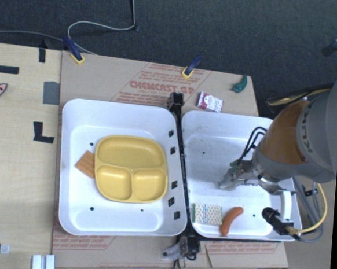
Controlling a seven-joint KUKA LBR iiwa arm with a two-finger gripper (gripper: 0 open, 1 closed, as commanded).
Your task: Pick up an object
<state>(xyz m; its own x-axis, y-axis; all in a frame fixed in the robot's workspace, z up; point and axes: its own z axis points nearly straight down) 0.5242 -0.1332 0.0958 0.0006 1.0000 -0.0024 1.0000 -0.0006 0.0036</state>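
Two white bins sit side by side on the desk (16, 148). The left bin (69, 210) holds a yellow plate (132, 169) with three parts, and a brown cracker (86, 164) pokes out from under its left side. The right bin (215, 134) holds a small packet (207, 213) and an orange sausage (230, 220), both near the front wall.

The jaws (234, 180) are down low in the right bin, in the middle of its floor. I cannot tell if they are spread or pressed together, and I see nothing between them. So I think nothing is picked up yet. The whole job is still to do.

The sausage is the closest thing, lying a little in front of the jaws. It and the packet are close to the front wall, so there is not much room on that side. The floor behind them, toward the middle, is bare, so coming from there looks easier.
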